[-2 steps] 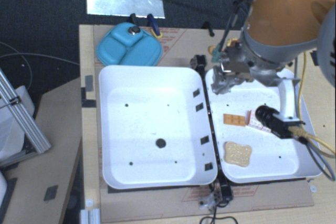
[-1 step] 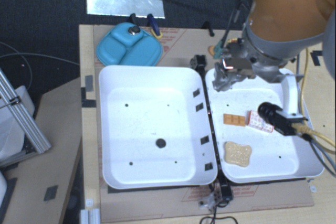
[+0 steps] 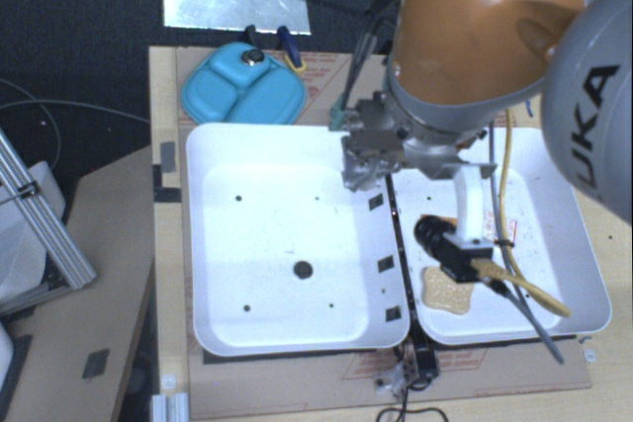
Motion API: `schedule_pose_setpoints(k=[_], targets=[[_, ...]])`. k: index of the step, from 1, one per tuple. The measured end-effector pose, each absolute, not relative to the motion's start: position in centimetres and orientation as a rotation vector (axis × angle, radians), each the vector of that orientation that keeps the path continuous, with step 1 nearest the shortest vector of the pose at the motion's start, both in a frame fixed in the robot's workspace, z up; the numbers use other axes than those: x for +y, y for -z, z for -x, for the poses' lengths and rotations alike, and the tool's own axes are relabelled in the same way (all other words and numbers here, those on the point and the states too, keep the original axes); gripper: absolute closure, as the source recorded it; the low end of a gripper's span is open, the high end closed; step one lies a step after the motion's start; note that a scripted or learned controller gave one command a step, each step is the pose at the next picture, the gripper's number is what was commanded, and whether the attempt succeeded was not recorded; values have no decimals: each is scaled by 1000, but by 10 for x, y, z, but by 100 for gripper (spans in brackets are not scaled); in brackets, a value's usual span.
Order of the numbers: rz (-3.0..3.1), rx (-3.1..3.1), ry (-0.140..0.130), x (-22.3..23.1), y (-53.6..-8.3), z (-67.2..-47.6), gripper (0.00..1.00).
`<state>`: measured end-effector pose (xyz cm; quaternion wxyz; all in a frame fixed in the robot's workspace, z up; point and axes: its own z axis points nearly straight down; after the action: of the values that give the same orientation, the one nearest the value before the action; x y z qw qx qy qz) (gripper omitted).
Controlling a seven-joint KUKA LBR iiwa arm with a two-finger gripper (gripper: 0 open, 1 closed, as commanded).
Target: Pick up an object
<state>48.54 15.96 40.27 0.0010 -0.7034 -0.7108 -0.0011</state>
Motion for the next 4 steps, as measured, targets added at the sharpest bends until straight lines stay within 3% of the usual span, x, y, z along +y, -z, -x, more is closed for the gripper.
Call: schedule_pose_setpoints(k=[1,2,3,4], targets=[[2228,-2223,15,121,-478,-487,100],[2216,-2231,11,123,-485,-487,100],[2211,-2231,3,187,-468,-498,100],[2223,-2220,-1,152,-439,-486,100]])
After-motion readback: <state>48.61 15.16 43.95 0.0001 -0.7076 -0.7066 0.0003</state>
